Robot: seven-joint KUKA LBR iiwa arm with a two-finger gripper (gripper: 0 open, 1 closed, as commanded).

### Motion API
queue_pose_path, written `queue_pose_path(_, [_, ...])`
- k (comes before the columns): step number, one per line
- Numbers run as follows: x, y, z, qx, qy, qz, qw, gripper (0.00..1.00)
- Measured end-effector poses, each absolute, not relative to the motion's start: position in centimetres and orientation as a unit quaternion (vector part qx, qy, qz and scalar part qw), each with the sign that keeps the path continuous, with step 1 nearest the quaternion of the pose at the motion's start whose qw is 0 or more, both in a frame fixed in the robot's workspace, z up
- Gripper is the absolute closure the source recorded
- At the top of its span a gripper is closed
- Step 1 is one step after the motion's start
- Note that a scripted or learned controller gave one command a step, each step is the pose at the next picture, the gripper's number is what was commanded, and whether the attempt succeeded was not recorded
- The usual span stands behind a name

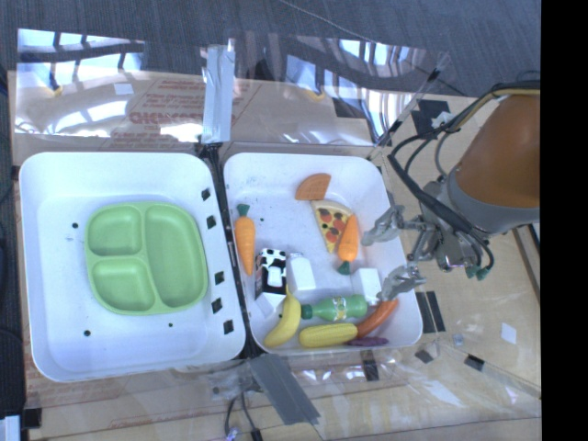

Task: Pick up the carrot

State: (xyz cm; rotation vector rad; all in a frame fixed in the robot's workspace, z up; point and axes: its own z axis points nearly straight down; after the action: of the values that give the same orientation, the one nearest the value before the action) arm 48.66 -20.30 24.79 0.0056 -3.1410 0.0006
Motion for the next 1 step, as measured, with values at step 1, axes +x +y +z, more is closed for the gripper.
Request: queue_pose_path(1, [52.05, -21.03, 11.21, -0.028, -1.0, 0.0032, -0.012, 0.0])
